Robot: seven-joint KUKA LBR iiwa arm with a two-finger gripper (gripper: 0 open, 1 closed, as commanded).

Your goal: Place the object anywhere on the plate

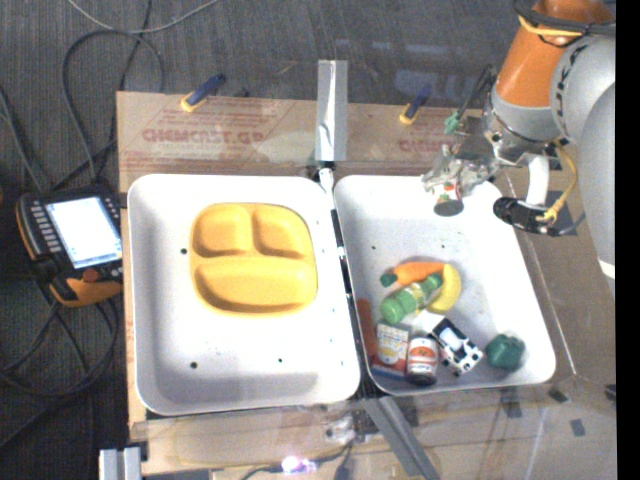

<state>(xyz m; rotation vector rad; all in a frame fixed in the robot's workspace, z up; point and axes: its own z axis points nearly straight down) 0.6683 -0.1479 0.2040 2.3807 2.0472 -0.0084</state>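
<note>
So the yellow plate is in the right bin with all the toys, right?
Not quite. The camera view shows the yellow plate in the left bin, by itself. The toys are in the right bin.

the plate (255, 258) is a warm yellow-orange, plain, with no pattern. both bins are white: the left bin (160, 368) and the right bin (400, 218). the bench (230, 133) is brown cardboard with faded reddish lettering. in the right bin lie an orange carrot (418, 271), a yellow banana (452, 286), a green bottle (408, 299) with a yellow label, a dark green pepper (505, 351), a black-and-white toy (458, 347), a jar (422, 359) with a red and white label, and a white carton (391, 344) with reddish print. the arm (545, 58) is grey with an orange band. the tool (452, 180) is silvery metal. the floor (60, 68) is dark grey carpet.
</note>
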